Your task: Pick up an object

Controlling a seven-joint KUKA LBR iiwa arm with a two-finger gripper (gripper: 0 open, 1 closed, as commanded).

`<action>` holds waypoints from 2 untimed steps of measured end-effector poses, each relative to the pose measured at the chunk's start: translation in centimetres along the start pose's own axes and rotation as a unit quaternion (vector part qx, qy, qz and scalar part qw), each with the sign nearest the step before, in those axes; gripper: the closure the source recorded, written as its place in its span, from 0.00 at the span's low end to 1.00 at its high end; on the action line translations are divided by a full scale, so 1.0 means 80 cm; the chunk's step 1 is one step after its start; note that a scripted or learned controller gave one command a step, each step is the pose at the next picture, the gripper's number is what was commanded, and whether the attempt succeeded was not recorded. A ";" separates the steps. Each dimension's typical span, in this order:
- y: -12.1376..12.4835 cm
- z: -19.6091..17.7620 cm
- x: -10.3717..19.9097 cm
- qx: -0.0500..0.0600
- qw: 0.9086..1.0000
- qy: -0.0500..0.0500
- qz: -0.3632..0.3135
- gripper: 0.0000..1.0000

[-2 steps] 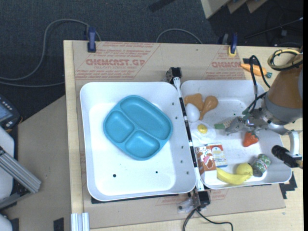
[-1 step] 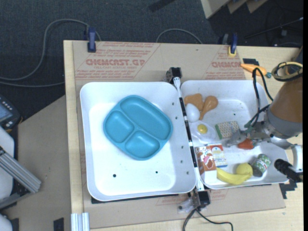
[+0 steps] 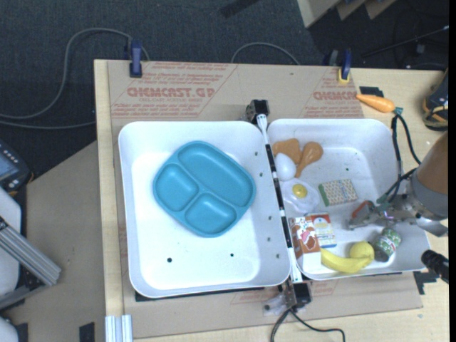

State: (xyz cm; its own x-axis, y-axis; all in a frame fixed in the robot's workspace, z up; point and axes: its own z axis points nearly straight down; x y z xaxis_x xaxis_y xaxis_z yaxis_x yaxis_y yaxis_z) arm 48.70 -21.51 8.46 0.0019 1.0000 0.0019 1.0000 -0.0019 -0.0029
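Beside the claw (image 3: 367,214), grip state unclear: banana (image 3: 347,259), can (image 3: 387,243), carton (image 3: 313,232).

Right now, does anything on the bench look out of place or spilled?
Yes: an orange toy carrot lies outside the bins on the brown board, beyond the right white bin's far corner. Nothing looks spilled.

The arm (image 3: 434,180) is cut off by the right edge. The small can (image 3: 387,242) beside the gripper (image 3: 365,214) is too small to read.
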 end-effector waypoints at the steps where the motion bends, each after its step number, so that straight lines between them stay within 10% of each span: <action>1: 0.052 0.000 0.056 -0.003 1.000 -0.001 -0.004 0.00; 2: 0.050 -0.013 0.052 -0.004 1.000 -0.002 -0.002 1.00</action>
State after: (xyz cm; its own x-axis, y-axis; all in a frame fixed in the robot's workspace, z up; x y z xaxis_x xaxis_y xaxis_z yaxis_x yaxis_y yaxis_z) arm 52.71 -17.35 9.49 -0.0012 1.0000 -0.0023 1.0000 0.0012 0.0042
